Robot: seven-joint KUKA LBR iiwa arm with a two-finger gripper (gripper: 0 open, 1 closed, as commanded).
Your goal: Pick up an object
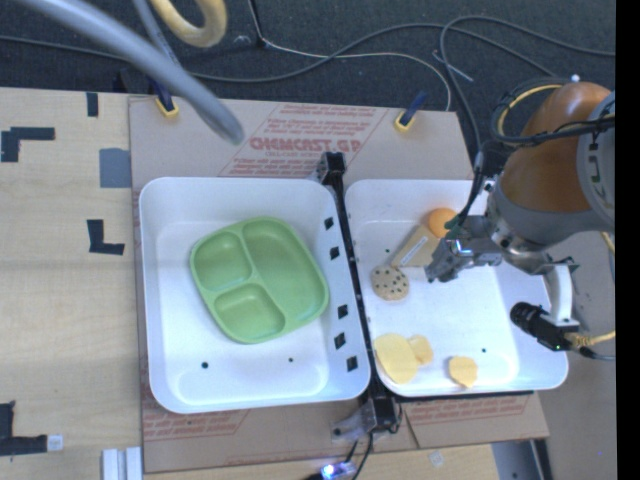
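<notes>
In the right bin lie a brown spotted cookie, a tan stick-shaped piece, an orange ball-like item and several pale yellow pieces near the front, one more to their right. My gripper hangs over the middle of this bin, just right of the tan piece and below the orange item. Nothing is visible between its fingers.
The left bin holds a green three-compartment plate. A black divider separates the bins. A grey hose crosses the upper left, cables run along the back, and the arm's body covers the right bin's far right.
</notes>
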